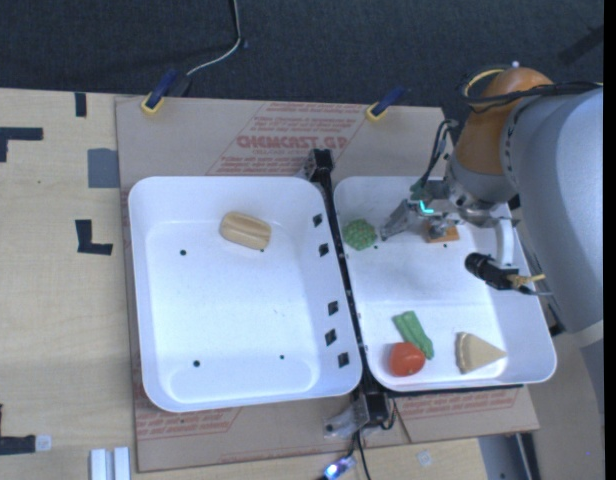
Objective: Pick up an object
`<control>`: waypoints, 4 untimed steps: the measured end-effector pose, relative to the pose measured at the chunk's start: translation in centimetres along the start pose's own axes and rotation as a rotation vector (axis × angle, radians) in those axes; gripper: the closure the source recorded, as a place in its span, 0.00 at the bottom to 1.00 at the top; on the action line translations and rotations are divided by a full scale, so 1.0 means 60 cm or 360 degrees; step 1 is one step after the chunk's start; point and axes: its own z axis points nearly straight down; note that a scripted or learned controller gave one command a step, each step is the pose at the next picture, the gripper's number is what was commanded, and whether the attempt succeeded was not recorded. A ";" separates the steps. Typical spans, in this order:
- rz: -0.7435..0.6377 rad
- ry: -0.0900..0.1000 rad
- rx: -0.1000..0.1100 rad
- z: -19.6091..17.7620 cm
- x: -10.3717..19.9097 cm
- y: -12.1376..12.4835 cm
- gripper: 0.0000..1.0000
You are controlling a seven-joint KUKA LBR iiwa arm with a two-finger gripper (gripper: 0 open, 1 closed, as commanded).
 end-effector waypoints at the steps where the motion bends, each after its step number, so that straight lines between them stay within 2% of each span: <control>1: 0.0010 -0.0009 0.0000 -0.222 -0.073 -0.059 0.00; 2: 0.0004 -0.0003 0.0021 0.021 -0.115 -0.004 0.00; 3: 0.0002 -0.0007 0.0018 -0.009 -0.114 -0.002 1.00; 4: -0.0003 0.0004 0.0027 -0.001 -0.011 0.031 1.00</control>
